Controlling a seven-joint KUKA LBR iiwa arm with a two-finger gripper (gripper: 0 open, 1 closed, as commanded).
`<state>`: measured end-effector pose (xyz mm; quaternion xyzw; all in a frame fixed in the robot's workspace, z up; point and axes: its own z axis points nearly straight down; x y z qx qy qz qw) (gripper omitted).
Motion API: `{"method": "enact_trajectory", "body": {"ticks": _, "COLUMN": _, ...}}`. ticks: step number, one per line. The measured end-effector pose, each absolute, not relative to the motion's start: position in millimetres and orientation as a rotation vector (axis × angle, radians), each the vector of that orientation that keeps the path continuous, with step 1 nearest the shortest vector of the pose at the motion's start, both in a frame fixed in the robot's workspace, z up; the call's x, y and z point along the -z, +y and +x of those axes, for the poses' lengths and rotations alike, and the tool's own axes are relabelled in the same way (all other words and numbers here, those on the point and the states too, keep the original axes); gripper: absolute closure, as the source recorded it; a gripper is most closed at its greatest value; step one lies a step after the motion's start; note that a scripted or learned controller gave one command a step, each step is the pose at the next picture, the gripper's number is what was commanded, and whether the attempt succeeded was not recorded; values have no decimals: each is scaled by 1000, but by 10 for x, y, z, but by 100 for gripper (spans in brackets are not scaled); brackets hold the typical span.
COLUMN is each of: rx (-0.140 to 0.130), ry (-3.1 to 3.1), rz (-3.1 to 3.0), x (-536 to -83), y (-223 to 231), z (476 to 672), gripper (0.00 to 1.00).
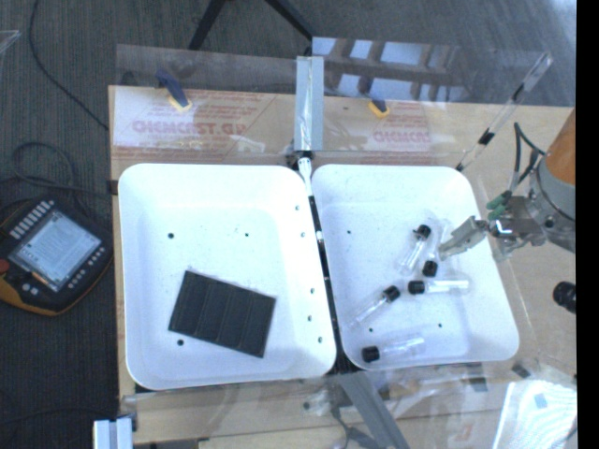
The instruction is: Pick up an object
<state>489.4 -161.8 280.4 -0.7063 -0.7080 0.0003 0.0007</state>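
Note:
In the right bin [374, 190] lie several clear vials with black caps. One vial [416, 244] is near the middle, another [440, 286] lies flat below it, a third [376, 304] points down-left, and one more [393, 349] rests by the front wall. A black flat ribbed panel [223, 313] lies in the left bin [150, 204]. My gripper [460, 238] reaches in from the right, over the right bin's right side and just right of the upper vial. Nothing shows in its grasp.
The arm's wrist [529, 221], with cables, hangs over the right bin's right rim. A pendant controller [49, 255] sits on the floor at far left. A metal post [309, 101] stands behind the gap between the bins.

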Motion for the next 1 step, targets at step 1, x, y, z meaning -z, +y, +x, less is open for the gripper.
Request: {"method": "enact_trajectory", "body": {"ticks": 1, "rx": -1, "ry": -2316, "rz": -2123, "x": -2812, "y": -1563, "z": 4848, "gripper": 0}}
